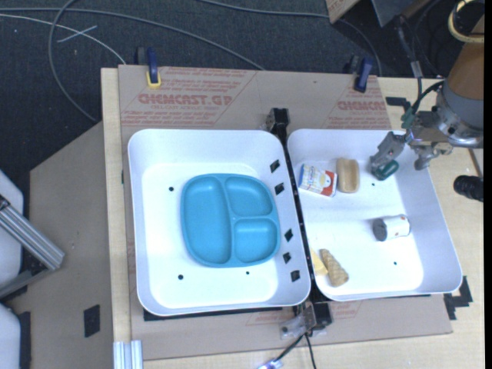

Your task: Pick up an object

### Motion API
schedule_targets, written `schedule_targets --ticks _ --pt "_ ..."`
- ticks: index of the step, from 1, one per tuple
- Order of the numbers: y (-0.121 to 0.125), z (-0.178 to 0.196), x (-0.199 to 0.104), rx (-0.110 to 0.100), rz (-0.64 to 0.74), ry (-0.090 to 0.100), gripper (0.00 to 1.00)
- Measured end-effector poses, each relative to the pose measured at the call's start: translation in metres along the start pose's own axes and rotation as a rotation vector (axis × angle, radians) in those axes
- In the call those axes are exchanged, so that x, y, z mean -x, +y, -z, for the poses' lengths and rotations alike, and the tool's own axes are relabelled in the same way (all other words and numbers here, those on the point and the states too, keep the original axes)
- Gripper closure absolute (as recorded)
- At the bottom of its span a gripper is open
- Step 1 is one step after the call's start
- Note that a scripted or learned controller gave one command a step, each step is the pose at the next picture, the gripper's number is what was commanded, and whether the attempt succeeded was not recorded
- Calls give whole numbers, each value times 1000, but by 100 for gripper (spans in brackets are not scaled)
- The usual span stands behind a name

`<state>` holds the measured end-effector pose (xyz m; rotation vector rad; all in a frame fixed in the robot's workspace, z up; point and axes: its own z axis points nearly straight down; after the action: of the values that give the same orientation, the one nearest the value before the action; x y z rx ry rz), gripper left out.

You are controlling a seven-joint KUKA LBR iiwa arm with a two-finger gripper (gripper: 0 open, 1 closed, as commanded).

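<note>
Waffle cone (333, 267) lies well apart from hand (387, 162).

Blue divided plate (230, 220) in left bin (146, 167), gripper (387, 160) over right bin (430, 229) holding small items

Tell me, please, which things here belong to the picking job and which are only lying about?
For the job: gripper; in the right bin, small packet, tan block, white cylinder, tan ridged piece.

Lying about: blue divided plate in the left bin, blue clamps, cables.
</note>
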<state>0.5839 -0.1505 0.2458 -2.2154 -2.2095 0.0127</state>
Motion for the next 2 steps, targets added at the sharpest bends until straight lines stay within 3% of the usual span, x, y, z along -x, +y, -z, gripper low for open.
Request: schedule_targets --ticks 1,2 --pt "2 8 -1 14 3 -2 0" --pt "-2 -36 2 9 2 -1 0"
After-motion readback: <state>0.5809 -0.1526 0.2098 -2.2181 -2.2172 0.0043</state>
